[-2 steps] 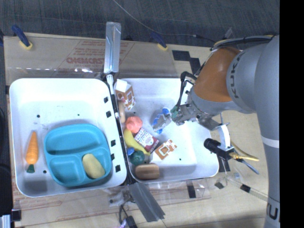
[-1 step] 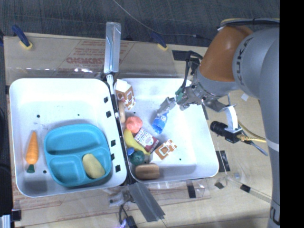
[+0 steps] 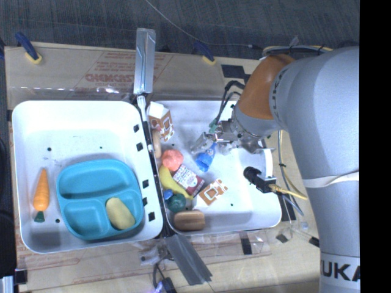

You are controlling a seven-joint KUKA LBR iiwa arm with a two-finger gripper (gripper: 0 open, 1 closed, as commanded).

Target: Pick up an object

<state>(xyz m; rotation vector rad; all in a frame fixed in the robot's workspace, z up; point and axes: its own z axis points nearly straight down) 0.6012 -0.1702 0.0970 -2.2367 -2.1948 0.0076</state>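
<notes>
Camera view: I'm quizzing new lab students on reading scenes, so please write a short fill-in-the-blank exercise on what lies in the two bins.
1. The carrot lies in the ____ bin.
2. The yellow potato-like object rests inside the ____ divided tray.
3. The gripper is in the right bin, just above a ____ bottle.

Missing words: left; blue; blue
</notes>
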